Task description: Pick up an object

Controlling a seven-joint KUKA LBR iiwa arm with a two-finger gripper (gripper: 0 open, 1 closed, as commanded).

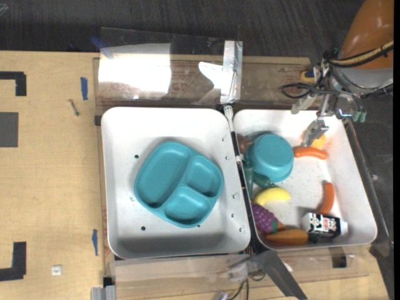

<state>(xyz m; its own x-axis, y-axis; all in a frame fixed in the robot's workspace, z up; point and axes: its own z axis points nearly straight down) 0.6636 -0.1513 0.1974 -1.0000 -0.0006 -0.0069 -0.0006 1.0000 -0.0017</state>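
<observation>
Orange carrot (310,153) lies curved beside the teal cup (272,157); claw (314,132) above, grip unclear

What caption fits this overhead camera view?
Gripper hovers over toy-filled right bin; teal divided plate sits in the left bin.

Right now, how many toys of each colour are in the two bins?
Teal: 2, divided plate, cup
Orange: 3, sausage near gripper, sausage at right, carrot
Yellow: 1, lemon
Purple: 1, grapes
Black and white: 1, small carton
Total: 8
</observation>
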